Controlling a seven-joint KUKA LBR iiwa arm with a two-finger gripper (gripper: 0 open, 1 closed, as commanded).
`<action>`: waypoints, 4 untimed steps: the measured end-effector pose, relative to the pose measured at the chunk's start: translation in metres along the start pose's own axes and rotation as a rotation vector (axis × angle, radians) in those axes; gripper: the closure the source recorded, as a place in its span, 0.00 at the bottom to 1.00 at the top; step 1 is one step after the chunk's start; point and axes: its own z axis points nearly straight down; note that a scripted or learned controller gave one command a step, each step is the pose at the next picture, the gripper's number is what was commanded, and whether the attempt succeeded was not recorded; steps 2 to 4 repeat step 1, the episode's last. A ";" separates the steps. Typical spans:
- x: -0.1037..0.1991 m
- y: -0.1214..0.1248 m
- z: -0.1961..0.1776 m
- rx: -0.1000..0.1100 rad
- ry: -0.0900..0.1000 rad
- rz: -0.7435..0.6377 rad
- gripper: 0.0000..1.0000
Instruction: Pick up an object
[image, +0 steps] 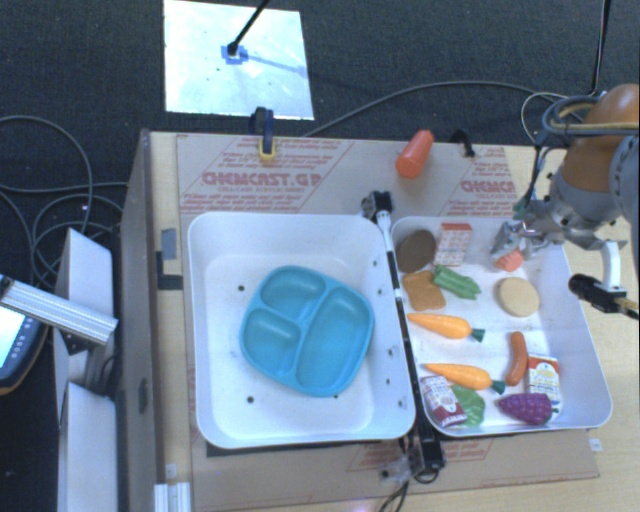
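My gripper (508, 245) hangs over the far right part of the right bin (590, 375), with the grey wrist and orange band behind it at the right edge. A small orange-red piece (510, 262) lies right at its tip; whether it is gripped or just resting on the bin floor is unclear. Close by are a beige round cookie (518, 296) and a red-and-white carton (454, 243).
The right bin also holds a brown disc (416, 247), a green pepper (456, 282), toast (424, 292), two carrots (440, 325), a sausage (516, 357) and purple grapes (525, 407). The left bin (215, 300) holds a blue divided plate (305, 330). An orange cylinder (414, 153) lies behind the bins.
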 end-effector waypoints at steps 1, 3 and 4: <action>0.096 -0.037 -0.046 0.000 0.003 0.004 1.00; 0.096 -0.037 -0.046 0.000 0.003 0.004 1.00; 0.096 -0.037 -0.046 0.000 0.003 0.004 1.00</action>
